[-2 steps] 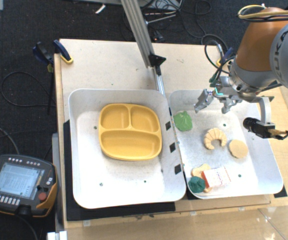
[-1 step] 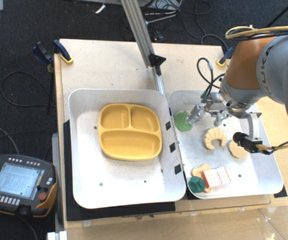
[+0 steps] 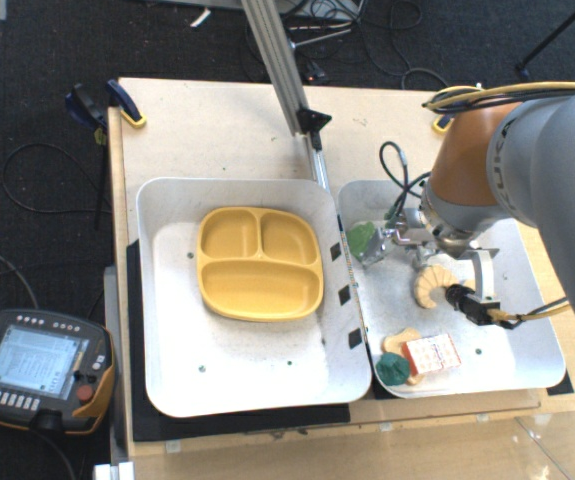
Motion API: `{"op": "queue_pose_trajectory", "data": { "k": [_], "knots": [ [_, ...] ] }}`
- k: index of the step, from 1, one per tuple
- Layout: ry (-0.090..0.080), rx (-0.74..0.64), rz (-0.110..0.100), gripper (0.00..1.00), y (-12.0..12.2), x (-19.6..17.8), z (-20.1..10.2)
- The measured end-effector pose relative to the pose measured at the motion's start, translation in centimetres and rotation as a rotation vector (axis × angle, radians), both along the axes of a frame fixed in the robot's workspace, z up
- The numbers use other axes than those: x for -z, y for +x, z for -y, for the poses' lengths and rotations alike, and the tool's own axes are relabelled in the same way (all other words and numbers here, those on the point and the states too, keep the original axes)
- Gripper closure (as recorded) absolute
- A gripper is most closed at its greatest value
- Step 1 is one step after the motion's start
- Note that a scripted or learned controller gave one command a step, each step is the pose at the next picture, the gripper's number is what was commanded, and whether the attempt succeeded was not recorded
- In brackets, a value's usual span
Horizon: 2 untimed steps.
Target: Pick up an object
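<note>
The grey arm with its orange band comes in from the right over the right bin [image 3: 527, 358]. My gripper [image 3: 399, 236] hangs low at that bin's upper left, right beside a light green object [image 3: 360, 238] near the bin's left wall; whether it touches it is unclear. A beige croissant-shaped piece [image 3: 430, 286] lies just below the wrist. At the bin's front lie a red and white box [image 3: 433, 354], a dark green object [image 3: 395, 369] and a small tan piece [image 3: 399, 343].
The left bin [image 3: 167, 368] holds a yellow divided plate [image 3: 260, 263]. A metal pole [image 3: 279, 53] slants across the bench's back toward the bins' divide. A teach pendant [image 3: 37, 363] lies on the floor at the left.
</note>
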State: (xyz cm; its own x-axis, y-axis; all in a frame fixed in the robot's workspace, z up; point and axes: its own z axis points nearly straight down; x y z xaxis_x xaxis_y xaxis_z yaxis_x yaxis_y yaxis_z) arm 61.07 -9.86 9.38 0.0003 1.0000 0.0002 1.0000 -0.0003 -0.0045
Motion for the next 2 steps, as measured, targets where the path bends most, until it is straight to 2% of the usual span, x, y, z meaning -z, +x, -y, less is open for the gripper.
{"op": "queue_pose_trajectory", "data": {
  "k": [1,2],
  "knots": [
    [0.000,0.000,0.004,0.00,0.0,-0.2,0.0],
    [0.000,0.001,0.006,1.00,0.1,-1.2,0.0]
  ]
}}
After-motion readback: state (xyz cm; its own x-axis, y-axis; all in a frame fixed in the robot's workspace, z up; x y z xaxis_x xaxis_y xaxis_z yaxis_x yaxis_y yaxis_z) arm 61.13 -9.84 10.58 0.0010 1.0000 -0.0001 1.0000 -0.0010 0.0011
